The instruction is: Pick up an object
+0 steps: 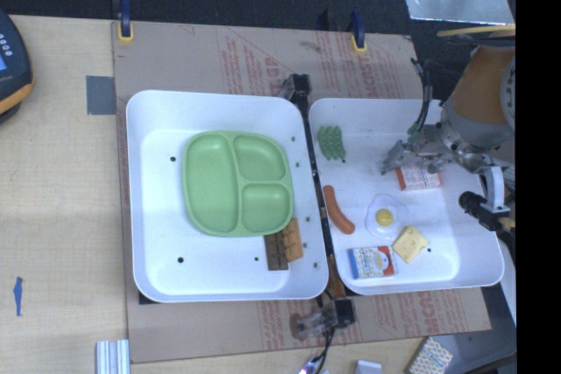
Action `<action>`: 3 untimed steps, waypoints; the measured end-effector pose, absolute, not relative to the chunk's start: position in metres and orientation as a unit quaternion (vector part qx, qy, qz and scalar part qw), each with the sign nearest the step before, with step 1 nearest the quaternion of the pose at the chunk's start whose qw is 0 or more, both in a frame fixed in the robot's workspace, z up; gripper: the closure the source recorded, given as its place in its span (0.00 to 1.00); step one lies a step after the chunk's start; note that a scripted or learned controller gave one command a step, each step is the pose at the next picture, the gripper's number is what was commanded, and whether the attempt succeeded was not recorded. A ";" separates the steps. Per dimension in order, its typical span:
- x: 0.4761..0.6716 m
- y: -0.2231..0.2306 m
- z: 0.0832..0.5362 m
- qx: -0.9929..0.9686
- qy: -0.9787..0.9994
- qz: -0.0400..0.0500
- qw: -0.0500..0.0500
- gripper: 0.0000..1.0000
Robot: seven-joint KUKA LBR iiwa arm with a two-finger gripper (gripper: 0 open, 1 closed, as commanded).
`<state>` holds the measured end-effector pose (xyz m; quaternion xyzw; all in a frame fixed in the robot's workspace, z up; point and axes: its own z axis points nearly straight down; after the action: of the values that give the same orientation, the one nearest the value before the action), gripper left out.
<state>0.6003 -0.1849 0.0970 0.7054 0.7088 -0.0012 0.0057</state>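
The tool [412, 155] sits low in the right-hand shallow white plastic bin [473, 276], just above a small red-and-white flat packet [419, 179]. I cannot tell how the tool is set. Taking that packet as landmark: a fried-egg toy [384, 218] lies just below-left, a yellow cheese wedge [409, 243] below, an orange-red sausage [338, 210] left, a green bunch [331, 143] upper-left. The packet looks like the target. To do this well, centre squarely over it, descend vertically, and avoid nudging the egg.

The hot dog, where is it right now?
The hot dog lies in the right bin, near its left wall, below the green grapes and left of the fried egg.
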 end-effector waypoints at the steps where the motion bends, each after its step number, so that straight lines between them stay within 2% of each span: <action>1: 0.574 -0.213 0.097 0.705 0.709 0.002 0.005 0.00; 2: 0.607 -0.189 0.097 0.705 0.710 0.000 0.005 0.00; 3: 0.608 -0.190 0.110 0.704 0.710 0.002 0.007 1.00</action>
<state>0.6076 -0.1900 0.1099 0.7043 0.7098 0.0017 0.0068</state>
